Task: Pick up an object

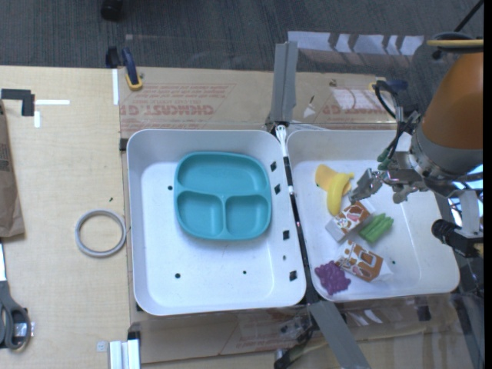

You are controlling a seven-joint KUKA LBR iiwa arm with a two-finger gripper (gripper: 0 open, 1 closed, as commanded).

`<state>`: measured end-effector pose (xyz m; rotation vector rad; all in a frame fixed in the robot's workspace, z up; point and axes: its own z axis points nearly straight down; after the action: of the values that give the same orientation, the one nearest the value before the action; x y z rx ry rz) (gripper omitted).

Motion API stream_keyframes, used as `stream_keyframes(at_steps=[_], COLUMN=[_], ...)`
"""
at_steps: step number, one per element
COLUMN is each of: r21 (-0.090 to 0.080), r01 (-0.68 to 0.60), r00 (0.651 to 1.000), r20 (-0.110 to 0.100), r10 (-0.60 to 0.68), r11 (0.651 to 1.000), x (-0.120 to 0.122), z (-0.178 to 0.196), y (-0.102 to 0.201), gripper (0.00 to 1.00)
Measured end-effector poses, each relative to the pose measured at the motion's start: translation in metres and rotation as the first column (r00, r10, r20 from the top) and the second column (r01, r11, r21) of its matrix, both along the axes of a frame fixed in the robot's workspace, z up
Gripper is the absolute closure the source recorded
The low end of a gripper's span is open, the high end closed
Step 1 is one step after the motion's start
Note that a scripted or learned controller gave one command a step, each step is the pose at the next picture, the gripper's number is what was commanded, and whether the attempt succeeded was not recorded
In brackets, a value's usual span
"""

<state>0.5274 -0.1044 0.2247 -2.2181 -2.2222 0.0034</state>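
Purple grapes [333,277] are lying at lower right in the right bin [430,275]. Gripper [367,186] is hovering above the banana [334,186]; its opening cannot be told. Approach step; next, descending squarely.

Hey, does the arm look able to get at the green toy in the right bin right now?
Probably yes. The tool hovers over the right bin, just up-left of the green toy. Nothing lies on top of it, though a small printed carton touches its left side.
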Motion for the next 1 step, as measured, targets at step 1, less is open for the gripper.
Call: stream_keyframes(at_steps=[1], r21=[0.000], r01=[0.156], r00=[0.988], r20=[-0.001], r10=[-0.156], r11=[0.988], x=[0.0503], z=[-0.1097], y=[-0.0142], gripper=[0.00])
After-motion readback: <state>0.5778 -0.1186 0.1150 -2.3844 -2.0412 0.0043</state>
